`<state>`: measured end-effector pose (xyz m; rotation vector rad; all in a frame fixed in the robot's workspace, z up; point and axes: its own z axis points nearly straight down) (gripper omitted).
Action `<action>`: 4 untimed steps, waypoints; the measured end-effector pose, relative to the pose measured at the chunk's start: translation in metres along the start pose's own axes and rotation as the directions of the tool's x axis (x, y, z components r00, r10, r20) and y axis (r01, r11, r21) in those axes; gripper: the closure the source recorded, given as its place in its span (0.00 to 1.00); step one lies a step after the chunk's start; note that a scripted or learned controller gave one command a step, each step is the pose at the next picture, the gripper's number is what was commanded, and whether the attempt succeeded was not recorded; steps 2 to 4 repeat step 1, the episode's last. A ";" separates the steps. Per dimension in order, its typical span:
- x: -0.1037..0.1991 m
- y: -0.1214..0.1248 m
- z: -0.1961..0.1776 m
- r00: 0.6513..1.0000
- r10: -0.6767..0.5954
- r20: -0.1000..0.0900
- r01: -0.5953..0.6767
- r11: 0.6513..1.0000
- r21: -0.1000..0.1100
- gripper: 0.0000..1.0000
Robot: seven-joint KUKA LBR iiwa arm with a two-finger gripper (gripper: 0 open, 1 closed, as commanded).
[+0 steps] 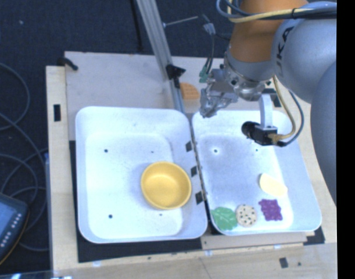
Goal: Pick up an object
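Hovering — grey two-finger gripper (209,110) over right white bin (293,173) top-left corner, nothing held, finger gap unclear | step: approach | next: descend onto pale yellow flat piece (272,185)

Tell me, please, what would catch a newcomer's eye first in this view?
Probably the yellow bowl, sitting alone in the left bin. Next, the arm's orange band at upper right, with the gripper above the right bin's far edge, and four small items along that bin's near side.
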<state>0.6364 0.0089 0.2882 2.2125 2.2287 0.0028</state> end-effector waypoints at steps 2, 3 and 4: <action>0.044 0.009 0.004 1.000 0.001 0.001 -0.001 1.000 0.000 1.00; 0.044 0.009 0.004 1.000 0.001 0.001 -0.001 1.000 0.000 1.00; 0.044 0.009 0.004 1.000 0.001 0.001 -0.001 1.000 0.000 1.00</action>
